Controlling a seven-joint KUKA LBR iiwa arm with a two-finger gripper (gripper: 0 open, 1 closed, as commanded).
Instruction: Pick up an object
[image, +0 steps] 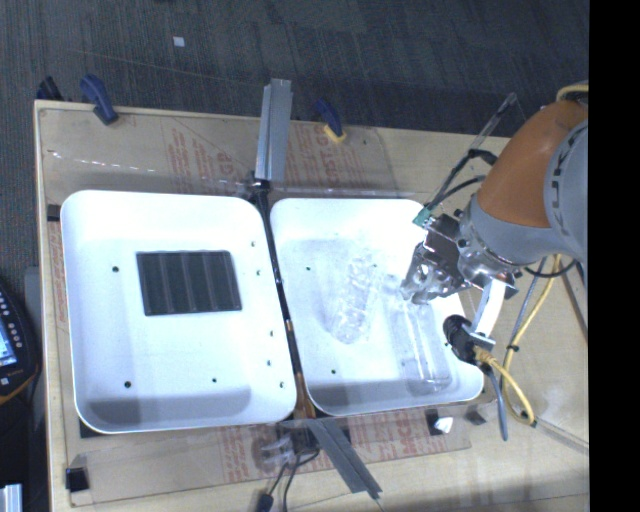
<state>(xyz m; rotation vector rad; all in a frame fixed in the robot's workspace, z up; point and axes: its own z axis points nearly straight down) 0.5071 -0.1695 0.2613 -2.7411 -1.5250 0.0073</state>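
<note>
Two white bins (90, 230) sit on a tan surface (390, 145) printed with faded red lettering, the left bin holding a dark grey ribbed panel (188, 282), the right one clear plastic objects (352, 300).

Both bins look like smooth white plastic with a soft sheen; the left bin (100, 300) carries a dark ribbed panel (189, 282), matt. In the right bin (310, 230) lie clear, glassy plastic objects (352, 298) (hard to outline against the white). The worktop (150, 140) looks like pale wood under a glossy printed film. The end effector (428, 280) is bare grey metal.
</note>
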